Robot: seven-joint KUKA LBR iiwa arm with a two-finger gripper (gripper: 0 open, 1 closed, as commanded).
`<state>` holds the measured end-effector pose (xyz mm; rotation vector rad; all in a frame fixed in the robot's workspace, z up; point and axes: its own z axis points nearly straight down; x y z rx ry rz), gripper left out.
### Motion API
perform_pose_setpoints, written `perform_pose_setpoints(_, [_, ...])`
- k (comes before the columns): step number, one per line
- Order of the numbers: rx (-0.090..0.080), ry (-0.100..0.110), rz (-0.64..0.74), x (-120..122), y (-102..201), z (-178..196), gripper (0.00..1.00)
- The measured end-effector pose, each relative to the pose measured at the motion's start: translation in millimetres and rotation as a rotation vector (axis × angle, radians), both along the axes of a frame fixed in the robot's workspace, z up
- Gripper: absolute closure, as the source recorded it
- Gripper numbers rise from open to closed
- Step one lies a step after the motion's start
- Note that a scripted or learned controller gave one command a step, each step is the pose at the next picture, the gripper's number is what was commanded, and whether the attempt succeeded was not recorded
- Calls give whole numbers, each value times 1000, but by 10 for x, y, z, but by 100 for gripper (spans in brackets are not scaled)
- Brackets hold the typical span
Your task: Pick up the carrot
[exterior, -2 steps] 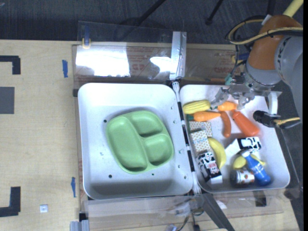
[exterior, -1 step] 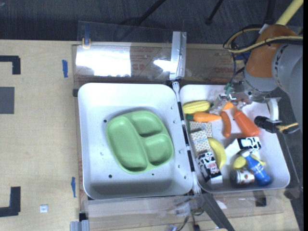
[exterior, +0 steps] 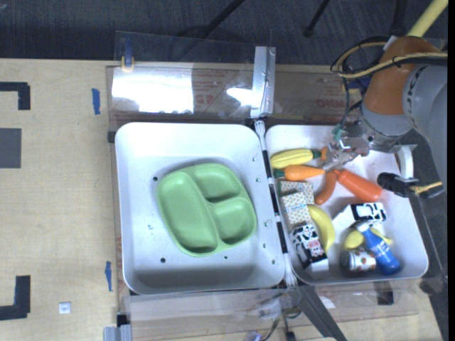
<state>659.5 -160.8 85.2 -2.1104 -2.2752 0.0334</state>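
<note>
We see gripper (exterior: 340, 156) low in right bin (exterior: 416, 251), carrot (exterior: 303, 172) just left of jaws; can't tell jaw state.

The carrot (exterior: 304, 172) is a smooth orange toy with a tapered body; it lies flat and nearly level in the upper left part of the right bin (exterior: 419, 251); its thick end points toward that bin's left wall, its narrow end toward the bin's middle; it sits just below the yellow corn cob (exterior: 291, 158), touching or almost touching it along its length.
</note>
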Motion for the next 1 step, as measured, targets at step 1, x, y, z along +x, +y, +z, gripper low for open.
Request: perform_pose_setpoints(1, [6, -8, 286, 2, -99, -24, 100])
